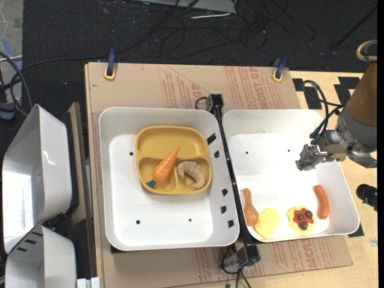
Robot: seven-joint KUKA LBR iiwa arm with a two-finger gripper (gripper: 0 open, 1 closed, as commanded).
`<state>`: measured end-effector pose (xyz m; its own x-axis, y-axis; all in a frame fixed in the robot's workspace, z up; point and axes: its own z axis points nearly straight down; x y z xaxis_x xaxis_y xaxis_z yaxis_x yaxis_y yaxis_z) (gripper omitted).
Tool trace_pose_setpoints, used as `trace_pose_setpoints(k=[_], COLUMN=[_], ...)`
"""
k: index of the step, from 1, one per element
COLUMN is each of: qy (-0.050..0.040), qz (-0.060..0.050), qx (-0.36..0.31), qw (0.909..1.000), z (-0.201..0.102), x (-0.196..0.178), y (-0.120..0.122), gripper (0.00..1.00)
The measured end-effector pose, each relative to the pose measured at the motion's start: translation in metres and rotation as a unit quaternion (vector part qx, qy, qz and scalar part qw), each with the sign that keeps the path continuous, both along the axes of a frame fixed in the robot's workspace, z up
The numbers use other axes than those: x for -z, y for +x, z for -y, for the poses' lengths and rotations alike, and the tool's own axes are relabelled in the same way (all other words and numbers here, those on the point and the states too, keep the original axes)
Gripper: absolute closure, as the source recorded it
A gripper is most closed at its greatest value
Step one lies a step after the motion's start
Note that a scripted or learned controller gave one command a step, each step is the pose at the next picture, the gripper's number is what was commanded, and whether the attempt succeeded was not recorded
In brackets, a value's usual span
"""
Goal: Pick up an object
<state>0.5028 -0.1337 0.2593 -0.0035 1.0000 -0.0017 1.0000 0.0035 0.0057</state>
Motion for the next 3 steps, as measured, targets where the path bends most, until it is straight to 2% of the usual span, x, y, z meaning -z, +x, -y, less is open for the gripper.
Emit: trace_pose_setpoints(k=[2, 3], qy=[0.0009, 0.0013], qz=[-0.002, -0.003], qx=[-0.002, -0.003], qw=[1.0000, 1.0000], z=[-0.107, -0.163], x=[0.007, 0.022], y=[0.053, 0.068], gripper=[1.00, 1.00])
